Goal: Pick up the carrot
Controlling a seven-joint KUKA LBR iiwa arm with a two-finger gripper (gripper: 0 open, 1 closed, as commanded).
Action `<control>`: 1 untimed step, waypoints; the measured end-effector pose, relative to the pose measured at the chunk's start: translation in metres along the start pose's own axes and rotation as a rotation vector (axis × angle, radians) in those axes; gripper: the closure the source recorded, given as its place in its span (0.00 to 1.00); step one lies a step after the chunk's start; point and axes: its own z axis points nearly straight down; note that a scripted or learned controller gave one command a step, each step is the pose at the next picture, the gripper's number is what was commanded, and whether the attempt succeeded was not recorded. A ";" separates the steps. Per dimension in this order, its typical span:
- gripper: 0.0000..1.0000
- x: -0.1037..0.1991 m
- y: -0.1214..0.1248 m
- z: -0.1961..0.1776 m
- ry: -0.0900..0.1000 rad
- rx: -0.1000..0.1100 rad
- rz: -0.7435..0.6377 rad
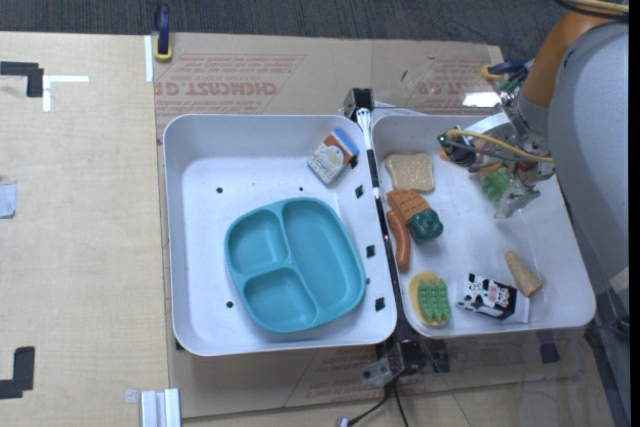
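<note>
My claw [508, 187] hung over the right bin [560, 315], something green at its tip; I couldn't tell its opening. The carrot [400, 237] lay well apart, crowded by toast [410, 172]; I risked grabbing wrong.

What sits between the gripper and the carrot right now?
In the camera view, bare white bin floor and the dark green broccoli-like toy beside the carrot separate it from the gripper.
</note>
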 end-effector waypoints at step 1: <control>0.00 0.006 -0.026 0.004 0.005 -0.031 -0.029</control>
